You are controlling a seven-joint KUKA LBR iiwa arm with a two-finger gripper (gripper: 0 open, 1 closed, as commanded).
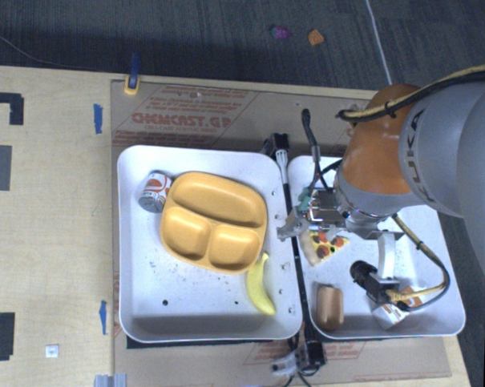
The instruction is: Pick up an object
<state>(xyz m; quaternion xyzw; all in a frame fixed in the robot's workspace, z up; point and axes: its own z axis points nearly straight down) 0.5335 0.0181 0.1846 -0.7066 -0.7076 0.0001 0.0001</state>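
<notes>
My arm (438, 133) reaches in from the frame's right, wrist bent down over the left side of the right bin (444, 315). My gripper (320, 220) sits just above the pizza slice (327, 247) — released or clenched, I cannot tell. A brown block (329, 306) lies near that bin's lower edge. The left bin (142, 292) holds a yellow plate (213, 221), a can (153, 191) and a banana (259, 287) — open floor at its lower left.

A white bin (189, 303) adjoins a second bin (434, 309) on printed cardboard (198, 118); blue tape (97, 118) dots the pale bench (49, 220).

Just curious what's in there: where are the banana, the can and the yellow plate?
banana (258, 290): camera view, middle of its curve.
can (153, 191): camera view, its side.
yellow plate (214, 197): camera view, its large compartment.
</notes>
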